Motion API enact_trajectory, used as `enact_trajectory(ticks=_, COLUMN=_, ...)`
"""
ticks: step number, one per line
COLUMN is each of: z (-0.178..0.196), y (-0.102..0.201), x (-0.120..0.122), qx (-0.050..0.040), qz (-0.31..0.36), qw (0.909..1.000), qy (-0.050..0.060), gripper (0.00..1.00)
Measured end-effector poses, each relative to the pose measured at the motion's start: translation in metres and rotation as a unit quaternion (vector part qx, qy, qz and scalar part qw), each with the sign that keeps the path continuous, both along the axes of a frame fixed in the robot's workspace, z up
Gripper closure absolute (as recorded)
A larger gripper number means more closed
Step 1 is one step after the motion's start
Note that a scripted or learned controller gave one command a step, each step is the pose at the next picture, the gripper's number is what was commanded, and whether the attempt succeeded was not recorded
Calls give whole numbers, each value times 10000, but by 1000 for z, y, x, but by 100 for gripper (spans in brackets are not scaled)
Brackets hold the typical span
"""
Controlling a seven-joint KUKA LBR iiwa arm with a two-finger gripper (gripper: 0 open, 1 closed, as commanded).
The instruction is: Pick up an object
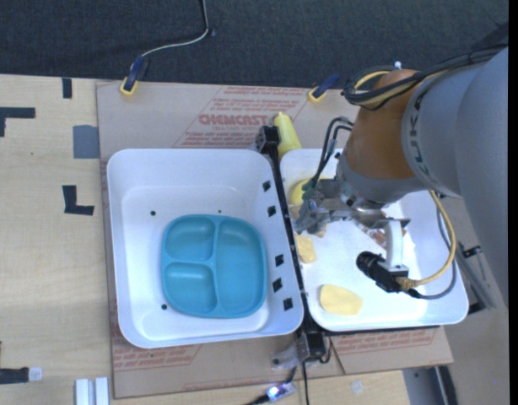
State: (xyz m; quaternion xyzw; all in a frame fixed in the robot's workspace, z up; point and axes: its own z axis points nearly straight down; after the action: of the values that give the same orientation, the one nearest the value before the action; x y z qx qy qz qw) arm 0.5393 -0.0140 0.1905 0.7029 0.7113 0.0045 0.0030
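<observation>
Arm [394,133] bent low, gripper [312,218] seemingly near bin floor

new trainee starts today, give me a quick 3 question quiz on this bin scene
1. True or false: the blue divided plate lies in the left bin.
2. Which bin is the gripper over? A) left bin B) right bin
3. What colour are the two small pieces lying on the right bin's floor near its left wall?

Key: 1 true. 2 B, close to the divider between the bins. 3 pale yellow; one sits just below the gripper, the other nearer the front edge.
</observation>
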Motion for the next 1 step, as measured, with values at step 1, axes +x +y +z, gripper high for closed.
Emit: enact_trajectory(ticks=1, z=15, y=26, x=-58, qx=-4, qz=-43, qw=10000, qy=76, gripper=100)
